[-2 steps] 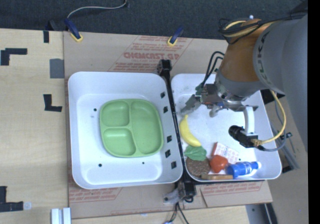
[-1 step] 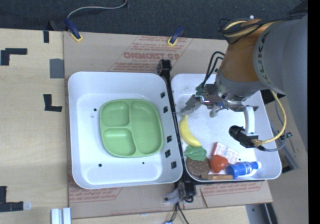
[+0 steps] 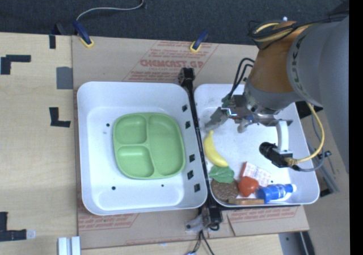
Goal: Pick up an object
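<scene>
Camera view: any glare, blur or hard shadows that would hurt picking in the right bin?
Camera view: lighting even, shadows soft; the white right bin looks bright but not blown out. The banana and blue bottle read clearly; the gripper is slightly soft; the small pile at the bin's near edge is hard to separate.

The grey arm with its orange band hides the far right corner of the right-hand shallow white bin. A brown round item lies partly beneath a green leafy piece.
</scene>
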`<state>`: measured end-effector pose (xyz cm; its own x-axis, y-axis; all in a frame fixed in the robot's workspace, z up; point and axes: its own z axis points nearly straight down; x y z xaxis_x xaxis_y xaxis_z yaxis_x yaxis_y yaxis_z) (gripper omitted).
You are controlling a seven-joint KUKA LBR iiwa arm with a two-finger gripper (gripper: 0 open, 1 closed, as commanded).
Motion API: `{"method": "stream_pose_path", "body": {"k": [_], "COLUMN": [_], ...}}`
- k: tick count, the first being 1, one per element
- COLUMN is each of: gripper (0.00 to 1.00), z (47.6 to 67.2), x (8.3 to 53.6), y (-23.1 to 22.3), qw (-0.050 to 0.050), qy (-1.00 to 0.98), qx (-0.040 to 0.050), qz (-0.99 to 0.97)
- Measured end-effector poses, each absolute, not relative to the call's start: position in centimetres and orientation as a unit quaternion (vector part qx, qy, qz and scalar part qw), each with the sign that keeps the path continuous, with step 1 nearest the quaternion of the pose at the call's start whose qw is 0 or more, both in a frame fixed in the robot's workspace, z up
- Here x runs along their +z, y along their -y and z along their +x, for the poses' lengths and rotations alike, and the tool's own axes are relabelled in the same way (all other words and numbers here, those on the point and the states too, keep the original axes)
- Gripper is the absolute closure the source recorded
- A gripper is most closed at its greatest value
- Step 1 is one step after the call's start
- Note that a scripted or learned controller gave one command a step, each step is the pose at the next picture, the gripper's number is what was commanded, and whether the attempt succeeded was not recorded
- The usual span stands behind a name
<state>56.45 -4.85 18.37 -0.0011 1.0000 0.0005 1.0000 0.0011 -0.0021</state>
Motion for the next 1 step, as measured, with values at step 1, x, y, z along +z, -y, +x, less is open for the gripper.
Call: {"method": "stream_pose_path", "body": {"k": [1], "gripper": [0.0], "z": [55.8], "x": [18.38], "y": [4.12], "qw": [0.001], "qy": [0.707], "qx": [0.0009], "qz": [-0.707]}}
